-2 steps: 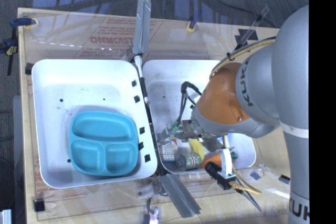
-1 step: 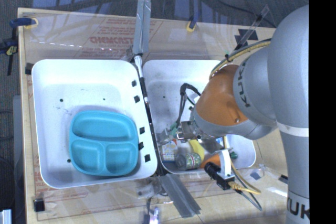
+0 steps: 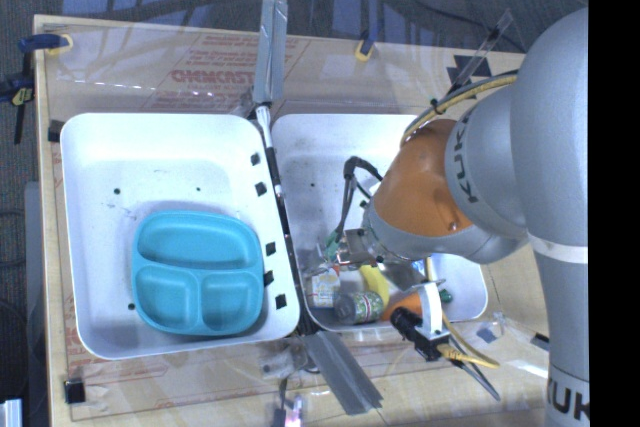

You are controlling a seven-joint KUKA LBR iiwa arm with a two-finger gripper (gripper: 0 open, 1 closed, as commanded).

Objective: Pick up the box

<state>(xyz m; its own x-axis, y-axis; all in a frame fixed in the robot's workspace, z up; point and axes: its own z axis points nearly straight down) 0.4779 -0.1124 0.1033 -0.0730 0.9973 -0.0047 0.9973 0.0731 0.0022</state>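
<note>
On the table's [image 3: 150, 65] left half sits a shallow white bin [image 3: 90, 155], and a blue tray [image 3: 198, 271] with three compartments lies flat in it, toward its near edge. Beside it, the right bin [image 3: 310, 145] touches the left bin along a seam lined with black clips [image 3: 268, 250]. A huddle of small things is packed at the right bin's near edge. The box [image 3: 322, 290], pale with print on it, lies near the near-left corner. A dark bottle [image 3: 358, 307] lies on its side just beside the box, with a yellow piece [image 3: 372, 277] and an orange piece [image 3: 408, 299] further right. The grey arm [image 3: 545, 145] with its orange band [image 3: 425, 185] covers much of that bin. The gripper [image 3: 340, 253] is low over the clutter, just above the box; whether it is spread or closed cannot be told. A grey bar [image 3: 271, 45] stands at the table's far edge above the seam, and a blue clamp [image 3: 40, 43] grips the far-left corner.
</note>
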